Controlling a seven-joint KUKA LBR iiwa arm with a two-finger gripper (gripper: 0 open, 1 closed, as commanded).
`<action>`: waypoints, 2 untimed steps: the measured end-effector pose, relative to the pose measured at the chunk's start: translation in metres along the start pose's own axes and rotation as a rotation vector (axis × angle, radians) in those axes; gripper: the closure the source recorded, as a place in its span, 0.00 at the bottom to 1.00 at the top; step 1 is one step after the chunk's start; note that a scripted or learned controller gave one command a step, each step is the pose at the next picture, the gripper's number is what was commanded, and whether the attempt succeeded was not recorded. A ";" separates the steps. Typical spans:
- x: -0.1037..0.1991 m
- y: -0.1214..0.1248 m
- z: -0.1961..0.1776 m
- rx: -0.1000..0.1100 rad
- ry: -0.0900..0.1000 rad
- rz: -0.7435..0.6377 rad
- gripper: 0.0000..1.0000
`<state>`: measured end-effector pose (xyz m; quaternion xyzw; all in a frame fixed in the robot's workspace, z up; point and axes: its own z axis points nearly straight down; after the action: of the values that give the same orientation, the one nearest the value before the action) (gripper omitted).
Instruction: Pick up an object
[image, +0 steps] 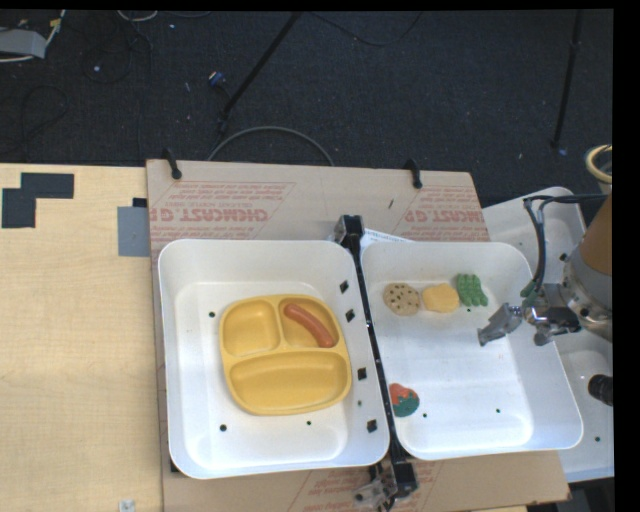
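The right bin (470, 420) holds a brown cookie (402, 298), a yellow lump (440, 298) and a green piece (471, 290) in a row near its far edge. A small orange, red and green item (403, 399) lies by the bin's near left wall. My gripper (518, 331) hovers at the bin's right side, just right of and below the green piece. It is open, its fingers spread, with nothing between them.
In the left bin (190, 400) sits a yellow divided tray (284, 375) with a red sausage (311, 323) in its upper right compartment. A black divider (366, 340) runs between the bins. Cables hang by the arm at the right.
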<state>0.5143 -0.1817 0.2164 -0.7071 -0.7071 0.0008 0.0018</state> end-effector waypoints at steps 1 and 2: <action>-0.004 -0.004 0.045 0.003 0.001 0.001 0.00; 0.006 -0.002 0.095 0.004 0.002 0.001 0.00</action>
<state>0.5116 -0.1756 0.1211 -0.7074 -0.7068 0.0016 0.0041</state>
